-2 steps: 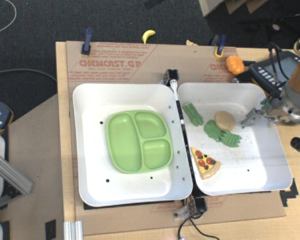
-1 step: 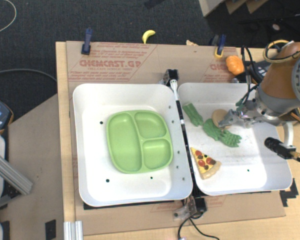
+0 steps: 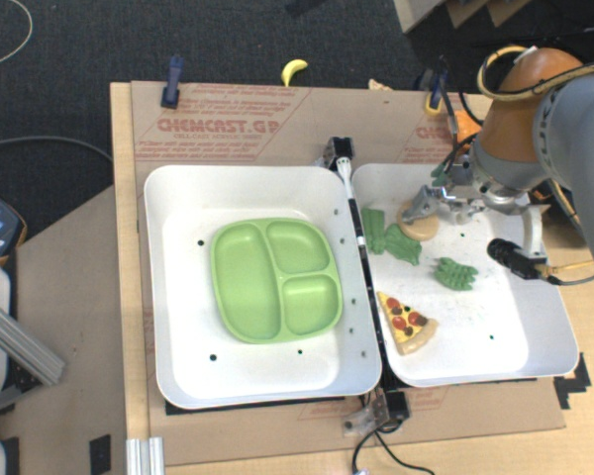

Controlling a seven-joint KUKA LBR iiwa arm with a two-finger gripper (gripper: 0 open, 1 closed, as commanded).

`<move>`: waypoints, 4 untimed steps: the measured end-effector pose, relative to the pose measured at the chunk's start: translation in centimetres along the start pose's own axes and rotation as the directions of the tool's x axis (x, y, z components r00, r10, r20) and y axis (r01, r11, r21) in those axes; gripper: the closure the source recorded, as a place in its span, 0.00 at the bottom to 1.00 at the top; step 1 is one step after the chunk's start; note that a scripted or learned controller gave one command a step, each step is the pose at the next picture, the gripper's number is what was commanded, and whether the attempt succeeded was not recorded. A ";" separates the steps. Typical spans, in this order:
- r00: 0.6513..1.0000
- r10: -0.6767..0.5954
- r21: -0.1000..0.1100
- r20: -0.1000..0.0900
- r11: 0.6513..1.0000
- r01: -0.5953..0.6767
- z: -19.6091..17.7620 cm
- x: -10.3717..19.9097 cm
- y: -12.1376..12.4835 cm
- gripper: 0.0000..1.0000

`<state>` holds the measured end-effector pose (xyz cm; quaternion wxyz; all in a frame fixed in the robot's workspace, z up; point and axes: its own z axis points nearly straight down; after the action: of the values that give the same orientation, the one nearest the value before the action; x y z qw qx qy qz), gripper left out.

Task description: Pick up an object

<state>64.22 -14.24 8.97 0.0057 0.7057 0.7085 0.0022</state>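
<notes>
Cardboard-topped table [image 3: 228, 127], 2 bins | tan round piece [image 3: 422, 229] at right bin's [image 3: 535, 359] 11 o'clock, under pincer [image 3: 428, 209] | my read: grip state unclear; I'd descend centred, then close.

divided plate [image 3: 275, 280] in left bin [image 3: 178, 206] | pizza slice [image 3: 407, 323], broccoli [image 3: 455, 274] in right bin [image 3: 535, 344]
</notes>
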 end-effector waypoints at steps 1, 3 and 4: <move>1.000 0.005 0.002 -0.018 1.000 -0.005 0.0 -8.0 0.2 0.00; 1.000 0.000 0.014 -0.008 1.000 0.000 0.4 2.3 -4.2 1.00; 1.000 0.004 0.009 -0.004 1.000 -0.004 -0.6 1.9 -4.0 1.00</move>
<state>60.19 -12.35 9.51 0.0009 0.7072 0.7070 0.0005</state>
